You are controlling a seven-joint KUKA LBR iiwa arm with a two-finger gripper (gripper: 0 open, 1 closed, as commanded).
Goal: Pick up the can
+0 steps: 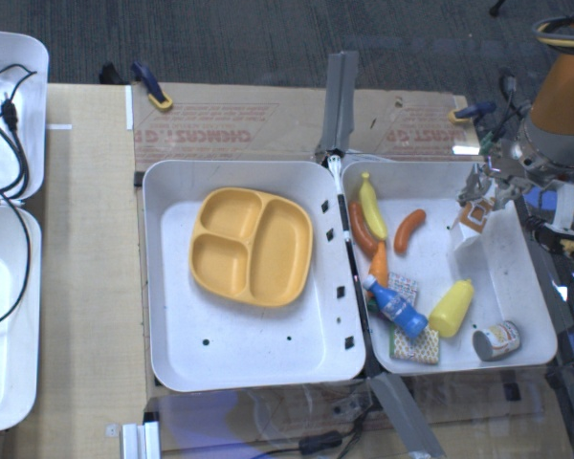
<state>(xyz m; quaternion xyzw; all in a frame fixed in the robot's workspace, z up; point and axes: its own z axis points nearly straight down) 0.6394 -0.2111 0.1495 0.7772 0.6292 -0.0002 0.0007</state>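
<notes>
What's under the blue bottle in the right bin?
The blue bottle lies across a patterned sponge or cloth and beside the carrot. The can lies apart, near the bin's front right corner. Whatever sits directly beneath the bottle is covered.

A wooden bench holds two white bins: the left bin and the right bin, side by side.

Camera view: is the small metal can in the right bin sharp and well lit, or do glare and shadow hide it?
Camera view: the small silver metal can lies on its side near the right white bin's front corner, evenly lit, slightly soft, its label unreadable; no strong glare on it; the end effector casts a faint shadow farther back on the bin floor.
</notes>
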